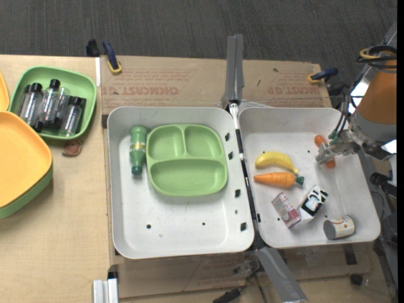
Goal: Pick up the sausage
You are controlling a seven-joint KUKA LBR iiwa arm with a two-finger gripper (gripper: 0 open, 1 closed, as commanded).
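Gripper (326, 154) is down in the right bin (353, 188) at three o'clock, on a small orange-red sausage (320, 141); whether it's clamped, I cannot tell. That bin also carries a banana (275, 161), carrot (276, 179), pink packet (286, 209) and can (339, 227). Left bin (126, 219): divided green plate (186, 160), green bottle (137, 149) at its nine o'clock.

The sausage (320, 141) is seen as a small orange-red piece in the right-hand white bin (278, 232), near that bin's far right side. Only a short rounded end of it is shown, the rest being covered by the gripper (326, 156), which is placed directly against it. It is set well apart from the banana (276, 161) and the carrot (276, 179), which are found nearer the bin's middle.
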